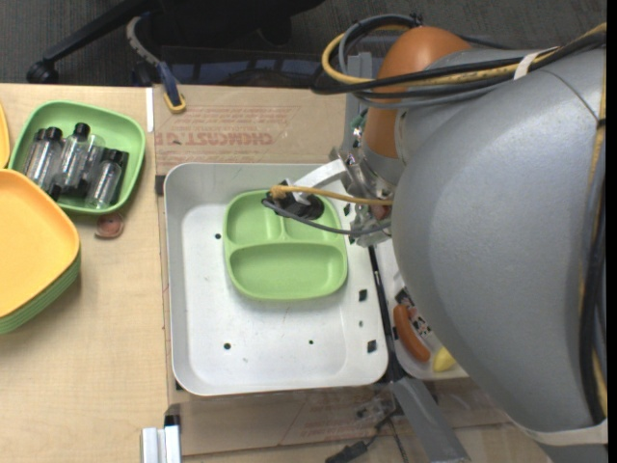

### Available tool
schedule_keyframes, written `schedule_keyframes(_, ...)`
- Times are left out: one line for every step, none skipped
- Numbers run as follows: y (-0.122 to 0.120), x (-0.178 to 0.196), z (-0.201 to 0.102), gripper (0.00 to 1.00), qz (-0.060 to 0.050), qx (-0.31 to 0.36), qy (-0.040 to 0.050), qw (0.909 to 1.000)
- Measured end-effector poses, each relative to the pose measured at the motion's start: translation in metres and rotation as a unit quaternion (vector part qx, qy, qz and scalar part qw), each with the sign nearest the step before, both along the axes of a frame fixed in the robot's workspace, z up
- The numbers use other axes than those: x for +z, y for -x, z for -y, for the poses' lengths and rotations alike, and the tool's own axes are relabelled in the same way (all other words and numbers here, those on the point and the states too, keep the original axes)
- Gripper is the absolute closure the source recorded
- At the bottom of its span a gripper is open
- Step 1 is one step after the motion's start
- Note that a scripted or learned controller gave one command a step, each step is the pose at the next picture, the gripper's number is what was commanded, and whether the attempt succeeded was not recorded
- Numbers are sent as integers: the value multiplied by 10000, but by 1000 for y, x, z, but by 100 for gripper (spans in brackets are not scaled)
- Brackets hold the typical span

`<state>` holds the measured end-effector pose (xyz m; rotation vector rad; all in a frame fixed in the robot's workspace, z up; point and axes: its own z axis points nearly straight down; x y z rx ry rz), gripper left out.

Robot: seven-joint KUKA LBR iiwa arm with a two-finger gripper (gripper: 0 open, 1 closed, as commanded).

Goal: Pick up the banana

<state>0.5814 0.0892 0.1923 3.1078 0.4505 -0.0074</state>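
Banana (442, 360) almost fully hidden under the arm

You can see only a small yellow piece at the lower right, in the right bin (409, 353), just at the edge of the grey arm (501, 210). It is probably the banana, but its shape and its length are covered, so you cannot be sure. Just beside it, a little higher, lies an orange-red thing (413, 324); it is also half covered and too small to name.

The arm takes nearly the whole right side and covers most of the right bin. The gripper (366, 222) is over the border between the two bins, near the right edge of the green plate (285, 249). It is seen from behind and partly in shadow, so you cannot tell if it is wide or narrow, and you see nothing held in it.

The green plate lies flat in the left bin (193, 336), in its upper half, and has compartments. On the table to the left, well apart from the bins, stand a green tray with small bottles (72, 157) and a stack of yellow plates (34, 249), which is cut off by the left edge.
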Motion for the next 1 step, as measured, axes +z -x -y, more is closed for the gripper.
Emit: schedule_keyframes(19,-76,-60,100,-8,431,0,9991)
